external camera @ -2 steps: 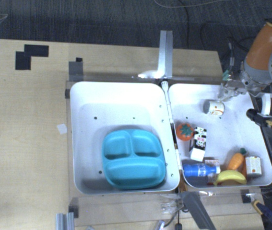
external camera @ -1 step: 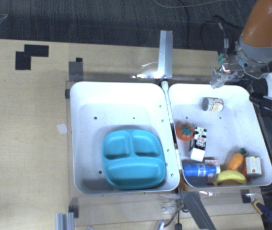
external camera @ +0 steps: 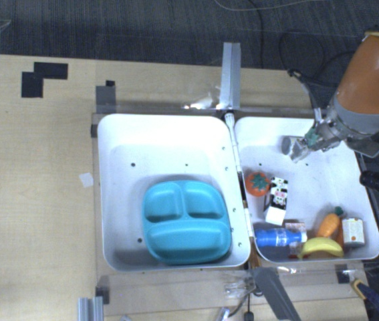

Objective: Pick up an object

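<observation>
Nothing has been picked up yet, as far as the camera view shows: the grey two-finger gripper (external camera: pixel 297 147) hangs over the bare upper part of the right shallow white bin (external camera: pixel 363 199), well apart from the objects, and no item sits between its fingers; whether the claw is wide or narrow cannot be told at this size. The whole pick therefore seems to remain: moving toward a chosen object, descending, closing and lifting. Candidates lie clustered along the lower half of that bin, 7 by count, though some are small and hard to identify: 1 round red-orange toy with a green top (external camera: pixel 258 183) near the divider, 1 black-and-white patterned small box (external camera: pixel 279 192) just beside it, 1 plain white block (external camera: pixel 275 215) below that, 1 blue bottle with a white cap lying on its side (external camera: pixel 279 237), 1 yellow plastic banana (external camera: pixel 321 247) touching the front wall, 1 orange carrot-shaped toy (external camera: pixel 329 225) above it, and 1 small white carton with an orange print (external camera: pixel 353 231) at the right. The 2nd bin, the left shallow white bin (external camera: pixel 119 179), holds 1 light-blue plastic divided tray (external camera: pixel 186 221) with 3 compartments.
</observation>
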`<act>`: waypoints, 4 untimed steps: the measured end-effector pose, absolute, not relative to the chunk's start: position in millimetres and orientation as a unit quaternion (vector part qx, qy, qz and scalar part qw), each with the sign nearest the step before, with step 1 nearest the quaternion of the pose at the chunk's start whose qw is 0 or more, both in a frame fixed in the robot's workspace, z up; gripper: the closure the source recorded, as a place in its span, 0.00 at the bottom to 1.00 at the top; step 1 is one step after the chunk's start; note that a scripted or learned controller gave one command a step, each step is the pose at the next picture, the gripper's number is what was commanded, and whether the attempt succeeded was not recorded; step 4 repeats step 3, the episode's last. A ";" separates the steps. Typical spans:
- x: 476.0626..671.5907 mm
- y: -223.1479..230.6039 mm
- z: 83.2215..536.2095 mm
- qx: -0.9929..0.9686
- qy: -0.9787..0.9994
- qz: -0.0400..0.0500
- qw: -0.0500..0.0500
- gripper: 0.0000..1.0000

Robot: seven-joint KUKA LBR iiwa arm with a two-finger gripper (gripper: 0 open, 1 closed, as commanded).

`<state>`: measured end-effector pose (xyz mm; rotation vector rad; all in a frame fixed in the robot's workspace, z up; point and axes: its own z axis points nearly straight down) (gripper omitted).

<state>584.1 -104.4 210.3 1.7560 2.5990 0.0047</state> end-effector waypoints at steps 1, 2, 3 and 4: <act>625.7 -42.4 255.0 0.583 0.812 0.002 0.003 1.00; 670.2 -79.9 232.6 0.515 0.857 0.002 0.004 1.00; 670.7 -76.1 263.4 0.301 0.954 0.002 0.006 1.00; 670.7 -76.1 263.4 0.301 0.954 0.002 0.006 1.00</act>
